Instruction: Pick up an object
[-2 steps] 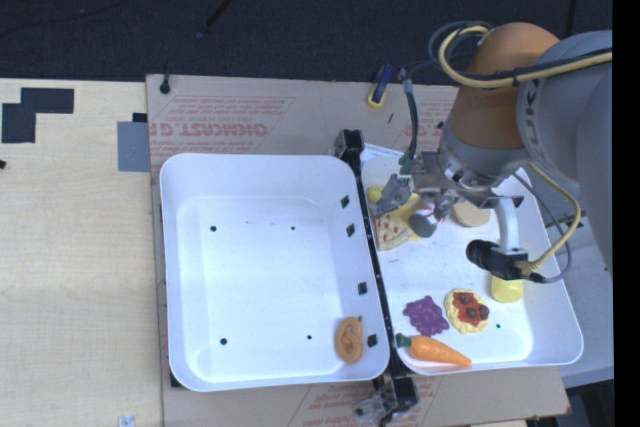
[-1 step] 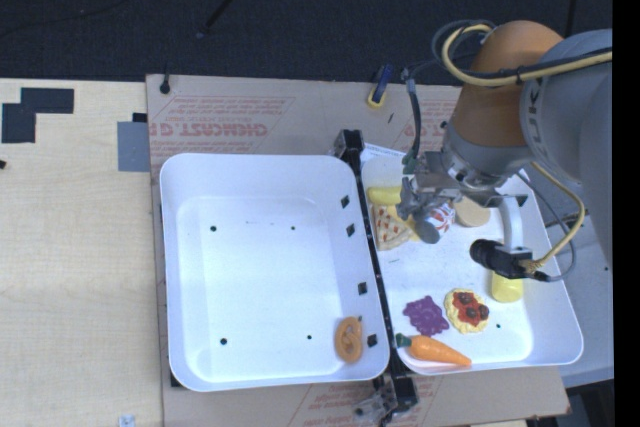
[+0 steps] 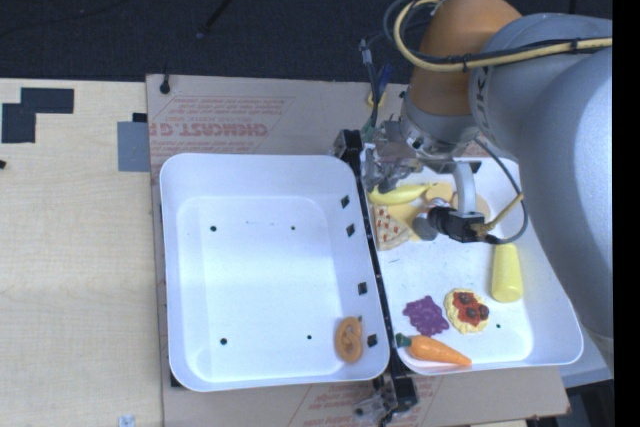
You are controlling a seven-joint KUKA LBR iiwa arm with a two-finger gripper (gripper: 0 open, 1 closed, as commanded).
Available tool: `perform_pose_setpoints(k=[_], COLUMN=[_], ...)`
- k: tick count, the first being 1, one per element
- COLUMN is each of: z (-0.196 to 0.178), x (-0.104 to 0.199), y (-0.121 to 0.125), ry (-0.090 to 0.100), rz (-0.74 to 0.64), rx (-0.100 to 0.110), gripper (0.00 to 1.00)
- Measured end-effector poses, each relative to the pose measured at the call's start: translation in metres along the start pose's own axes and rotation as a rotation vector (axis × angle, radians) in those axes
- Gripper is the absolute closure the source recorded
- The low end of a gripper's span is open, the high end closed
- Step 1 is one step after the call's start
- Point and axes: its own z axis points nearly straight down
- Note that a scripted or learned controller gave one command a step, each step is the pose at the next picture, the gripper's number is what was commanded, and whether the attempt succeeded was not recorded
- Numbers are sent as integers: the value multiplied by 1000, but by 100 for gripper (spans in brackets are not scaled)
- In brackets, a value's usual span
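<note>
My gripper is down in the far left corner of the right bin, close against the divider between the bins. Just under it lies a yellow banana, with a pizza slice right in front of that. The wrist and its cables hide where the gripper meets the banana. Nearer the front of the bin lie a yellow corn cob, purple grapes, a small round tart with red topping and an orange carrot.
The left bin holds a brown pretzel-like piece in its front right corner. The big grey arm covers the right bin's far right part. Black clips run along the divider.
</note>
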Motion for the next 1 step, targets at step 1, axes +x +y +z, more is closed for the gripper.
perform_pose_setpoints(k=[1], z=[0], x=[-20], y=[-67], ry=[-2], rz=[7], rx=[8], gripper=[100])
